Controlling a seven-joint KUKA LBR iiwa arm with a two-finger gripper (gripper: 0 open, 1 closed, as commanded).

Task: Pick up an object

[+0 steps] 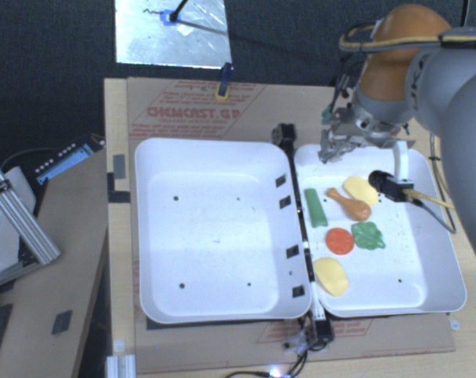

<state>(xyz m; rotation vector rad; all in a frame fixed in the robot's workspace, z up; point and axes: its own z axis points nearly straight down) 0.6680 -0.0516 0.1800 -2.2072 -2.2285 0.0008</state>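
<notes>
Tool: the tool [330, 154] hangs over the far left corner of the right bin [438, 278]; how far open it is cannot be told, and nothing is seen in its hold.
Right bin: six small toy foods lie on its floor, all nearer the camera than the tool.
Green stick [315, 207]: closest to the bin's left wall, its long axis running far to near, almost parallel to that wall.
Orange drumstick [350, 202]: just right of the stick, lying at a slant, thin end toward the far left, thick end toward the near right.
Yellow oval [360, 188]: touching the drumstick on its far side.
Red disc [340, 241]: flat, nearer than the drumstick.
Green leaf [368, 235]: beside the disc, to its right.
Yellow lump [330, 276]: nearest the camera, close to the left wall.
Left bin [155, 235]: beside the right bin, their rims meeting.
Bench: a cardboard sheet [190, 109] lies under both bins; a silver sheet [173, 22] lies beyond it.
</notes>
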